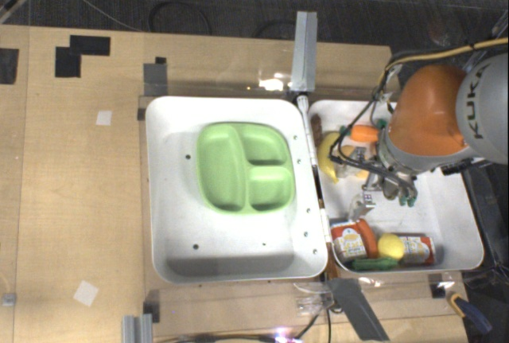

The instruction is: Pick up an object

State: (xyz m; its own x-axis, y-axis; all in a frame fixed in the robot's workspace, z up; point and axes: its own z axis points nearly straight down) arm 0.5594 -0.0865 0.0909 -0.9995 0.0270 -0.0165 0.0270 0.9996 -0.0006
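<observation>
The camera view is looking down on a pale wooden bench (71, 198) bearing two shallow white plastic bins side by side. The left white bin (171, 198) is holding a light green moulded plastic tray (242, 166) with three compartments, lying a little above the bin's middle and tilted slightly. The right white bin (453, 214) is holding the loose items. A yellow banana-shaped toy (328, 154) is lying against that bin's left wall, with a small orange piece (364, 133) just beside it near the arm's cables. Along the near edge of the right bin a red-and-white labelled packet (348, 240), an orange carrot-like toy (366, 234), a round yellow lemon-like toy (390, 246), a green flat piece (370, 263) and a dark labelled bottle lying on its side (415, 247) are crowding together, touching one another.

The grey arm with the orange band (425, 114) is reaching in from the right and hanging over the middle of the right bin. Its two-finger gripper (378, 194) is pointing down between the banana toy and the cluster at the near edge. Whether it is released or clenched, I cannot tell; the arm's body and cables are hiding much of it, and no item is visibly sitting in it.
</observation>
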